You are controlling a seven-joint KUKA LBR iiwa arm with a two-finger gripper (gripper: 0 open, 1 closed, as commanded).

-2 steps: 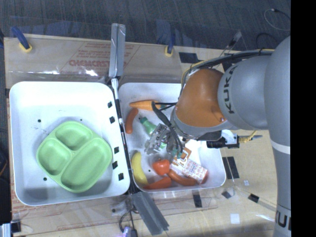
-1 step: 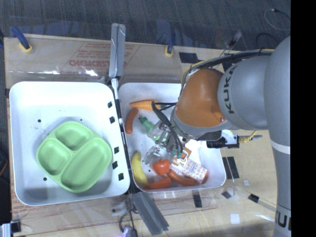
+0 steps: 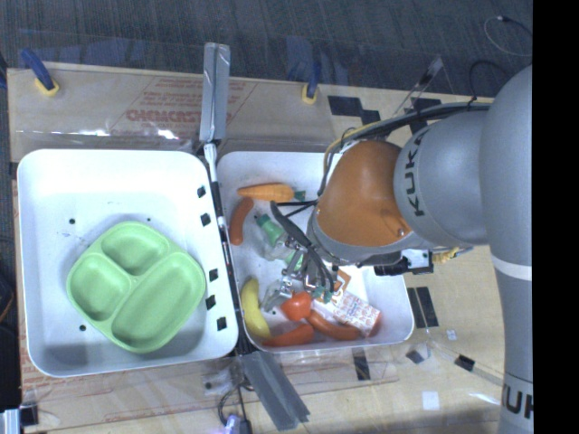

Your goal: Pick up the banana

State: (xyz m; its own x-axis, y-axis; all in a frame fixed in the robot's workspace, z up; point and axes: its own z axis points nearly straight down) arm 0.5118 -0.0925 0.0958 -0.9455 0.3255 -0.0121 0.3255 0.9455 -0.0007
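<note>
The banana (image 3: pixel 251 308) lies at the lower left of the right bin (image 3: pixel 398 310), just left of the gripper (image 3: pixel 298 283), which hangs above a tomato (image 3: pixel 297 306). "KUKA" reads on the grey arm (image 3: pixel 470 179).

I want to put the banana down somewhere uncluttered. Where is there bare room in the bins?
The left bin has bare floor all around the green tray, widest along its top edge. The right bin is crowded: banana, carrot, tomato and the gripper.
</note>
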